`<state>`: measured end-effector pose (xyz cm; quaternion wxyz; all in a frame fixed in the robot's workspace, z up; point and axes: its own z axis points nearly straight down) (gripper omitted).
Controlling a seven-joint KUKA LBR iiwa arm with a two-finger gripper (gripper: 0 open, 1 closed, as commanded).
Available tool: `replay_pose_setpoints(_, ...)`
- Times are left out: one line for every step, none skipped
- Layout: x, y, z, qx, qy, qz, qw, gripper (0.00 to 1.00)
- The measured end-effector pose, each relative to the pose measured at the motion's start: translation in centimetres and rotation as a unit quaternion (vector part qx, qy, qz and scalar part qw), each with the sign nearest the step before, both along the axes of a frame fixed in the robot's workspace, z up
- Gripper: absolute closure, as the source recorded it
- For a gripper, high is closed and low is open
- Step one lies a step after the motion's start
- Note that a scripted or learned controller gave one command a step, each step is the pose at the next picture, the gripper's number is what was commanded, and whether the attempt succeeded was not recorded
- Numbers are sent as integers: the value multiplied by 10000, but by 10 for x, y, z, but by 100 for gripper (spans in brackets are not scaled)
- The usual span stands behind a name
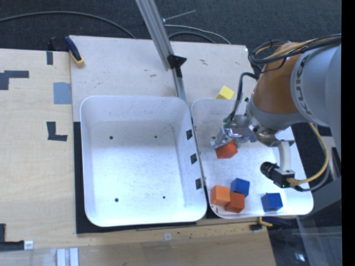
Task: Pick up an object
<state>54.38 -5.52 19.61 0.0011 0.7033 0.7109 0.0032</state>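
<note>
I see my pincer (224, 141) over the red-orange block (226, 150), grip state unclear; it looks light and rigid, best pinched across flat sides.

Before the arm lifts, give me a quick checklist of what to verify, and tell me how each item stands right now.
1. End effector is over the right bin: ok.
2. End effector sits at the red-orange block: ok.
3. Block is firmly between the fingers: cannot tell.
4. That block stands apart from the other blocks: ok; the orange block, the two blue blocks and another red-orange one lie nearer the front.
5. Yellow block lies outside the bins, away from the lift: ok.
</note>
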Motion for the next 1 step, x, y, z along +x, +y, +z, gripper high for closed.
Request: replay_pose_setpoints(-5,-17,-5,-18,44,-53,10000,100)
